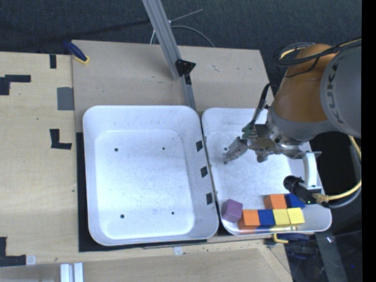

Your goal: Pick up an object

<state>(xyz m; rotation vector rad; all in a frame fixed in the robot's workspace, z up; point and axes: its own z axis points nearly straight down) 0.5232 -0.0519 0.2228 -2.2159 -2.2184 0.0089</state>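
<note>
The two-finger metal tool (234, 152) hangs slightly parted, holding nothing, over open floor of the right shallow white bin (214, 122); small coloured cubes (273, 213) hug its 6 o'clock rim.

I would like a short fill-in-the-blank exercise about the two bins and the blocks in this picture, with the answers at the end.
1. All the coloured blocks lie in the ____ bin of the camera view.
2. The purple block lies to the ____ of the row of other blocks.
3. The block nearest the purple block is ____ in colour.
4. The gripper is over the right bin, away from the blocks, and the arm has an ____ band above the wrist.

Answers: right; left; orange; orange
</note>
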